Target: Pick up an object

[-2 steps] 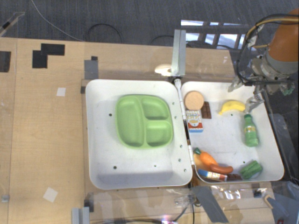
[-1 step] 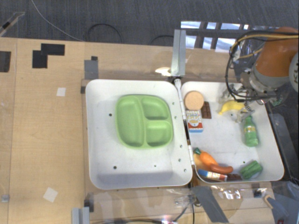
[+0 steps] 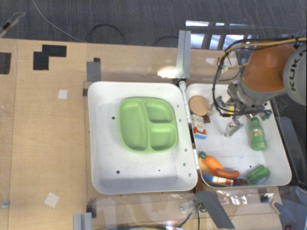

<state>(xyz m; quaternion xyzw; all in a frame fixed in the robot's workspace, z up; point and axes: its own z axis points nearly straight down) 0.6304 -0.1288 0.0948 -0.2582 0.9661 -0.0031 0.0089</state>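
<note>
Overhead, fingers (image 3: 233, 127) above bare floor of the right bin (image 3: 284, 153), green bottle (image 3: 257, 134) just beside (grip unreadable, cannot tell).

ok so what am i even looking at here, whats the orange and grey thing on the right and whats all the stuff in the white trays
This is one picture from a camera fixed above a workbench, looking down at a slant. The grey and orange thing is a robot arm reaching in from the right. At its end is a two-finger gripper, a sort of metal hand, hanging over the right bin. Nothing can be seen between its fingers.

The left bin holds a green divided plate. The right bin holds small toy-like items: a round tan piece, a small carton, a green bottle, an orange carrot-like piece and a dark green piece. The arm's job is to pick one up.
</note>
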